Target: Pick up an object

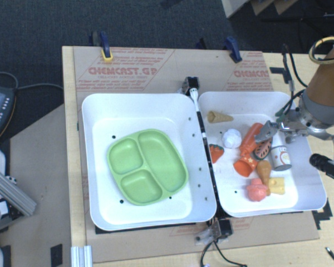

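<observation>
The right bin (pixel 300 202) holds several small toys. Among them are a long orange piece (pixel 248 147), a white ball (pixel 231 138), a red strawberry-like piece (pixel 215 152), a silver can (pixel 280 157), a tan cone (pixel 219 116), a pink piece (pixel 256 192) and a yellow piece (pixel 276 186). My gripper (pixel 266 138) hangs low over the middle of this bin, between the orange piece and the can. The arm (pixel 322 90) reaches in from the right and hides part of the bin's right side.
The left bin (pixel 94 149) contains a green divided plate (pixel 147 166). A dividing rim (pixel 203 149) runs between the two bins. Blue clamps (pixel 231 48) hold the cardboard at the far edge. Cables trail along the bench's right side.
</observation>
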Robot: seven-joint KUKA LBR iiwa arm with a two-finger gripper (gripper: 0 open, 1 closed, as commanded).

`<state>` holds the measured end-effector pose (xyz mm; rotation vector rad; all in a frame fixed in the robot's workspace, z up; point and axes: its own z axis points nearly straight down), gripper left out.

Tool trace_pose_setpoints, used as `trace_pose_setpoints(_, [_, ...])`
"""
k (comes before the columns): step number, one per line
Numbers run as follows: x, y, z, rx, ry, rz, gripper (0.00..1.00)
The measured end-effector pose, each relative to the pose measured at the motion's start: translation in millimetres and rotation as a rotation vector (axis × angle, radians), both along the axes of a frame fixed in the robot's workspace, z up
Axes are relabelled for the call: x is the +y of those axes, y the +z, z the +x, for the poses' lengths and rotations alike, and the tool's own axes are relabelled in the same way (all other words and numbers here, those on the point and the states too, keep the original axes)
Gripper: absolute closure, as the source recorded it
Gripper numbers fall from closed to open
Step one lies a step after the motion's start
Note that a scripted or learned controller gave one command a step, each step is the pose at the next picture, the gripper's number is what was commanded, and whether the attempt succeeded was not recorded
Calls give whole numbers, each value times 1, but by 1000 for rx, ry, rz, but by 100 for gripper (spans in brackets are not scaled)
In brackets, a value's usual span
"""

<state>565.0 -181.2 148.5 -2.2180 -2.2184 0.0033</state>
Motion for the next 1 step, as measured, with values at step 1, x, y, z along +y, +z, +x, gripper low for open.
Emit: trace_pose_setpoints(1, [1, -39, 7, -8, 0, 1, 0])
